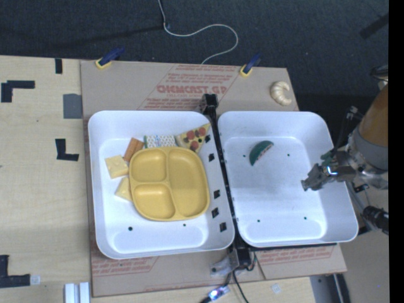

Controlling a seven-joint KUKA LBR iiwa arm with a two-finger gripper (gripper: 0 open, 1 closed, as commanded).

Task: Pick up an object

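Note:
A small green wedge-shaped object point(260, 151) lies in the upper middle of the right bin point(278, 229). My gripper point(317, 178) hovers over the right side of that bin, well to the right of and below the green piece, with nothing seen between its fingers. In the left bin point(107, 226) sits a yellow divided plate point(169, 183), with several flat pieces around its top and left: an orange strip point(133, 148), pale yellow squares point(116, 166) and a patterned slice point(194, 136).
The arm's wrist point(375, 147) enters from the right over the bin's rim. A cream-coloured lump point(281, 93) rests on the cardboard behind the right bin. A black divider with clips point(218, 175) runs between the bins. A white cable point(202, 33) loops at the back.

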